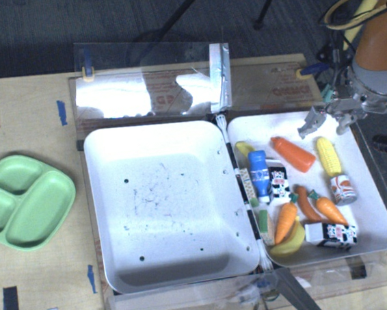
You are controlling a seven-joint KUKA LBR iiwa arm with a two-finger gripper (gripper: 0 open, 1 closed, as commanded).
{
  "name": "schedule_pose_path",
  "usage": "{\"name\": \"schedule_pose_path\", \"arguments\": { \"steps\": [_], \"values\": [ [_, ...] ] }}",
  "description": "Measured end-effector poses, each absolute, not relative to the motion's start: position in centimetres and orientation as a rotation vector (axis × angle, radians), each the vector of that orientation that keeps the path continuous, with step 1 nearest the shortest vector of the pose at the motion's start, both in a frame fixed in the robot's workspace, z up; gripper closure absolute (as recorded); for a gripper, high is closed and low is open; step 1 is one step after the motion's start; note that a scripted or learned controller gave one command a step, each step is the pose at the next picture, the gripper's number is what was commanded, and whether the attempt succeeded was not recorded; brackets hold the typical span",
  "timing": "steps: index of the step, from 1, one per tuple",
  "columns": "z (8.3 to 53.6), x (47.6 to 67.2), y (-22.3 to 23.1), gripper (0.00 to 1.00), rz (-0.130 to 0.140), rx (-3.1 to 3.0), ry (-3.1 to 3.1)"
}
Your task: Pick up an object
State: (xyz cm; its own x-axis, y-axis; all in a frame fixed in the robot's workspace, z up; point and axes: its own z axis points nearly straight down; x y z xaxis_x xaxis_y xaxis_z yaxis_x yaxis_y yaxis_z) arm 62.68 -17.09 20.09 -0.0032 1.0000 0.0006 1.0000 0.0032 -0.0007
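My gripper (326, 124) hangs open over the far edge of the right bin (381, 224), with nothing between its fingers (308, 124). Just below it lie a yellow corn cob (327, 155) and a large orange carrot-like piece (293, 154). Further down the bin I see a blue bottle (260, 176), a cow-patterned carton (279, 183), a small can (343, 189), three carrots (286, 221), a banana (290, 243) and a second cow-patterned box (334, 234). The arm's orange band shows at the upper right.
The left bin (161, 202) sits beside the right one, sharing a middle wall. A green divided plate (23, 201) lies on the bench at far left. A clear plastic panel (152, 86) stands behind the left bin. Cables hang at the upper right.
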Motion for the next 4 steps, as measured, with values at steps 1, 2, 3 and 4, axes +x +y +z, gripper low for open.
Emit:
{"name": "schedule_pose_path", "arguments": {
  "steps": [1,2,3,4],
  "values": [
    [16.3,61.1,-22.4,0.0,0.001,-2.264,-2.178],
    [14.3,61.4,-22.0,0.0,-0.015,-2.232,-2.237],
    [14.1,62.0,-22.0,0.0,-0.027,-2.25,-2.233],
    [12.4,59.8,-21.0,0.0,-0.001,-2.179,-2.267]
  ]
}}
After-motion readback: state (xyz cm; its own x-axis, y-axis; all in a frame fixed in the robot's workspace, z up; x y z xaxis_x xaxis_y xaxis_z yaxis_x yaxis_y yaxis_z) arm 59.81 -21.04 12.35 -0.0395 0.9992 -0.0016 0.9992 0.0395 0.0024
